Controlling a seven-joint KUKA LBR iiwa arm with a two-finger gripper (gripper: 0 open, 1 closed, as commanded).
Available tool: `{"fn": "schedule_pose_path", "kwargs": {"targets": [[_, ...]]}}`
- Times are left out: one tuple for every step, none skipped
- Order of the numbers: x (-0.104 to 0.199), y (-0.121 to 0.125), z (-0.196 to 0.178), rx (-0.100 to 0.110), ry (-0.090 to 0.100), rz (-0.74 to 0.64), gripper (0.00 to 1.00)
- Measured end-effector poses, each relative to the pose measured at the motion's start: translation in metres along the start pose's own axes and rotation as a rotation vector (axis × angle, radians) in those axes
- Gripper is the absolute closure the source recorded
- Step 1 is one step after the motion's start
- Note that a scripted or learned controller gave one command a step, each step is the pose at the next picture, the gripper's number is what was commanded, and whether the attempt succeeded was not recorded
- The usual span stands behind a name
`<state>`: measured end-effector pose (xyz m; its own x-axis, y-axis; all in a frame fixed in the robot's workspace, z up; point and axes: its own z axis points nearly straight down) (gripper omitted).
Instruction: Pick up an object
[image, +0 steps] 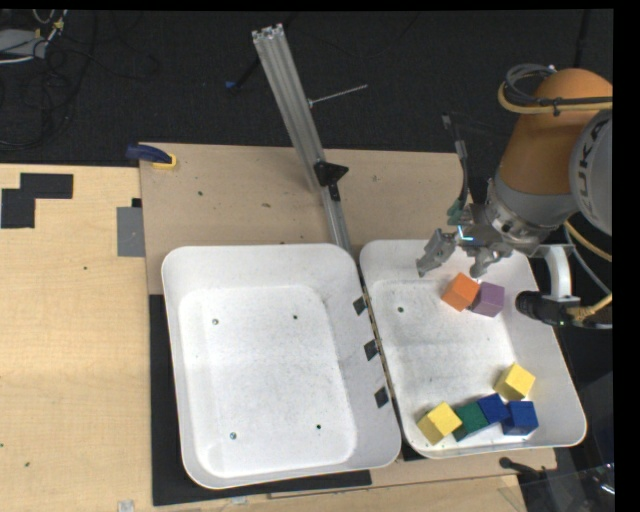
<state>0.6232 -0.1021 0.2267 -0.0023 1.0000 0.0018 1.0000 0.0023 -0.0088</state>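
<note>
Right now my gripper hangs over the far end of the right bin, fingers spread wide with nothing between them. The orange cube sits just below the fingertips as the camera sees it, a little toward the bin's near side, so I judge the move ahead is mostly a straight drop with a slight shift toward me. The purple cube touches the orange one on the side nearer the arm, and that contact is what I'd watch: a finger coming down between them could push one aside. The orange cube looks turned at an angle to the bin walls, so I can't be sure the fingers line up with its flat faces.

Counting from the orange cube: one orange, one purple beside it, and a cluster well apart at the bin's near corner, with two yellow cubes, two blue cubes and one green cube. That makes seven cubes, all in the right bin. The left bin lies beyond the divider, away from the arm.
</note>
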Motion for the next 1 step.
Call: {"fn": "schedule_pose_path", "kwargs": {"targets": [[-0.0006, 0.0008, -0.0031, -0.005, -0.001, 0.001, 0.00]]}}
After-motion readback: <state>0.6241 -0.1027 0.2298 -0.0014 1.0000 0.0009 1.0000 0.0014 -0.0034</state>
